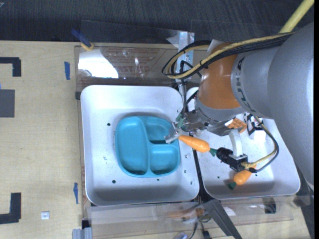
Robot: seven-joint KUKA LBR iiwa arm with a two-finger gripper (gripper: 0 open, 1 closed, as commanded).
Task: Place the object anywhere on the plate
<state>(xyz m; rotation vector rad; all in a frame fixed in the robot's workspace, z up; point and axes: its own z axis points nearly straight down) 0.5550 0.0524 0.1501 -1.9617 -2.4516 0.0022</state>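
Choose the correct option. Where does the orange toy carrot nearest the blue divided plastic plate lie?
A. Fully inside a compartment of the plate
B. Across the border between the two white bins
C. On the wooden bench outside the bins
B: the orange toy carrot lies across the border where the two white bins meet, beside the blue divided plastic plate, not inside it.

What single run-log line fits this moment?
gripper: gripping orange toy carrot | carrot: over bin divide | blue divided plate: left bin | placement: pending

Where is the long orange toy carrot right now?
In the camera view, the long orange toy carrot lies slanted across the divide between the two white bins, just right of the blue sectioned plate and below the gripper.
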